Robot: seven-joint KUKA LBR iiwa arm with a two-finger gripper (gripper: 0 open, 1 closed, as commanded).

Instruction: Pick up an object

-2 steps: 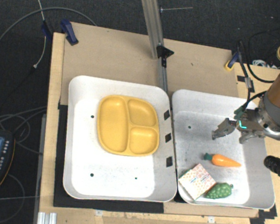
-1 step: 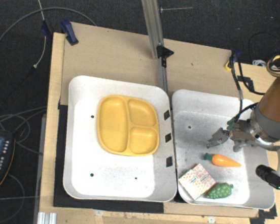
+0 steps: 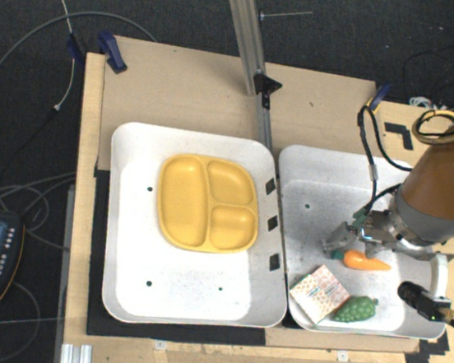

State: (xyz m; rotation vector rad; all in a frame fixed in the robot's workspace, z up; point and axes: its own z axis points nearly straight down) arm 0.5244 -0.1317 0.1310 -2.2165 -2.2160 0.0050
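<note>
A yellow divided plate [image 3: 208,202] lies in the left bin [image 3: 118,287] on the tabletop [image 3: 183,71]. In the right bin [image 3: 320,168], a patterned packet [image 3: 320,293] and a green bumpy toy [image 3: 356,309] sit near the front edge. Above them, the claw [image 3: 343,243] hovers beside an orange carrot [image 3: 365,262]; whether it is clenched or released cannot be told.
</note>
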